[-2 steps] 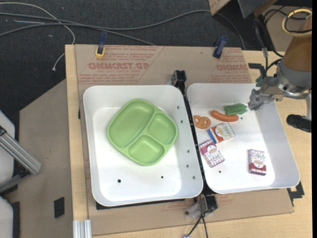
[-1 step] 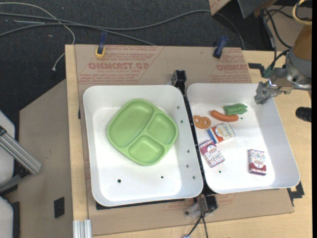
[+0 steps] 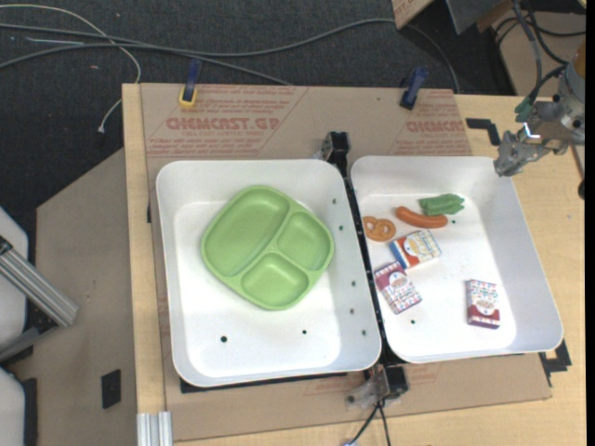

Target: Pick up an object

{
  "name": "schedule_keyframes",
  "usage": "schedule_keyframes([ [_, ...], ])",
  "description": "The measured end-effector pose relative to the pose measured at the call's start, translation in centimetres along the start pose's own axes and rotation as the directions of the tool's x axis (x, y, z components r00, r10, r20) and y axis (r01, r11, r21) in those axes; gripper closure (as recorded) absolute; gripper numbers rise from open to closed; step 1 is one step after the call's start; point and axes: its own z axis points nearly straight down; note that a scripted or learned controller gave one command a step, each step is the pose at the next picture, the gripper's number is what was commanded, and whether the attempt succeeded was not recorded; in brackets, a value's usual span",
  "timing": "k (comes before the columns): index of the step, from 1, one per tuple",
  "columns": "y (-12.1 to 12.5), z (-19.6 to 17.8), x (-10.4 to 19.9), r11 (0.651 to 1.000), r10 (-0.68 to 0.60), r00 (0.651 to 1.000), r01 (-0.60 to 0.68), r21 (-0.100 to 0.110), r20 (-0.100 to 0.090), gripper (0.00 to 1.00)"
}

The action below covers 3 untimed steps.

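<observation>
The right bin holds several small items: a green leafy piece, an orange sausage, a brown pretzel, a white and orange carton, a patterned packet and a red packet. A green divided plate lies in the left bin. My gripper hangs over the right bin's far right corner, well apart from every item.
A black divider runs between the two bins. Clamps hold the cardboard sheet at the back. Cables and equipment crowd the far right, beside the arm.
</observation>
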Motion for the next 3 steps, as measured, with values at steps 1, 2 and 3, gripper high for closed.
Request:
schedule_keyframes([
  [1,0.5,-0.4,5.2,1.000,-0.004,1.000,0.004,0.006,-0.004,1.00],
  [2,0.5,-0.8,10.3,1.000,-0.003,1.000,0.003,0.008,-0.003,1.00],
  [3,0.1,1.1,15.4,1.000,-0.004,1.000,0.004,0.011,-0.005,1.00],
])
